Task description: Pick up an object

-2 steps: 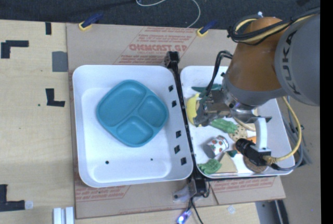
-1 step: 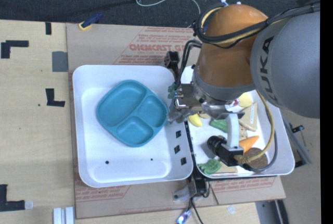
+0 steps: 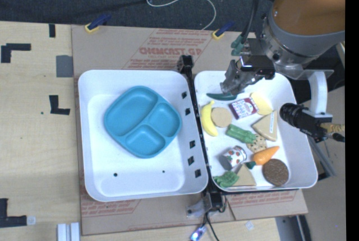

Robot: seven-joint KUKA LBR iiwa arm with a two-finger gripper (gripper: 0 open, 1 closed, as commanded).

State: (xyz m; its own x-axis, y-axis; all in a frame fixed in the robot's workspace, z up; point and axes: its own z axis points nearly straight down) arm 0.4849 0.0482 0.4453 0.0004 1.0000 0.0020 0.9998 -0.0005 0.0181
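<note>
So far nothing looks lifted. The gripper [image 3: 231, 87] hangs low over the back of the right bin [image 3: 297, 178], its tip right above a dark green, leaf-like piece [image 3: 220, 96] that lies against the bin floor near the back wall. Whether the fingers are apart or together I cannot tell; they merge into a grey blur at that spot, and nothing is clearly caught between them.

The rest of the toy food lies untouched, judging by how it sits: a banana [image 3: 208, 120] by the divider, a small maroon packet [image 3: 243, 107], a green pickle [image 3: 242, 134], a carrot [image 3: 265, 154], a brown cookie [image 3: 276, 171] and a small can [image 3: 234, 157]. The left bin [image 3: 92, 178] holds a blue tray [image 3: 142, 121].

So the approach seems done; the grasp and the lift are left.

Red print on the cardboard [image 3: 162, 49] behind the bins is too blurred to read with confidence. The packet carries a white label, also illegible.
</note>
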